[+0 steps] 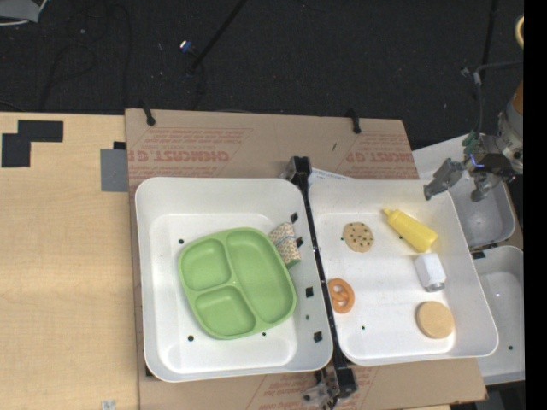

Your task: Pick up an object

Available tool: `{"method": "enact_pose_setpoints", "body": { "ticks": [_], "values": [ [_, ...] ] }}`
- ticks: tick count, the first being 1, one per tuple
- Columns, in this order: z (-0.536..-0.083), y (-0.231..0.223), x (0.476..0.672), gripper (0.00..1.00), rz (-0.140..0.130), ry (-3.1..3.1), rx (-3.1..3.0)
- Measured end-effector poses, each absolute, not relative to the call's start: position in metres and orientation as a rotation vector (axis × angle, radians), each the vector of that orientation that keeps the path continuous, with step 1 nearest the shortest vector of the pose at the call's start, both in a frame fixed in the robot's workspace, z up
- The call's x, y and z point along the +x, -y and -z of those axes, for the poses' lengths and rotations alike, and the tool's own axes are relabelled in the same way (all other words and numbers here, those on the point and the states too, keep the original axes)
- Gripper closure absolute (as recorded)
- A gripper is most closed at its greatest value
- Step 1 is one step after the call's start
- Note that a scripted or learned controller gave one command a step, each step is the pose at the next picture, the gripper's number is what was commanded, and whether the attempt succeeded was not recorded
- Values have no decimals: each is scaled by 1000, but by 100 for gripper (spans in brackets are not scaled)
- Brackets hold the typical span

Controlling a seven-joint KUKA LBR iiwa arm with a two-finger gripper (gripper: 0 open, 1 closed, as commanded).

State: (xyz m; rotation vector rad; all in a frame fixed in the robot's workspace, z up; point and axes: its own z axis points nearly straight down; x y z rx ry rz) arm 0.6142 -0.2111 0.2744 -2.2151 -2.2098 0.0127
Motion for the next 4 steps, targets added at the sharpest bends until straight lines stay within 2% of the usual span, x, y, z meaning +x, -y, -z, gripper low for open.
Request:
{"method": "enact_pose_setpoints", "body": {
  "ticks": [1,3,4],
  "values": [
    [-282,210,616,0,-2,2220,-2219],
    [-159,212,610,0,-7,2217,-2217],
    [-120,210,607,0,-3,2229,-2230]
  ]
}}
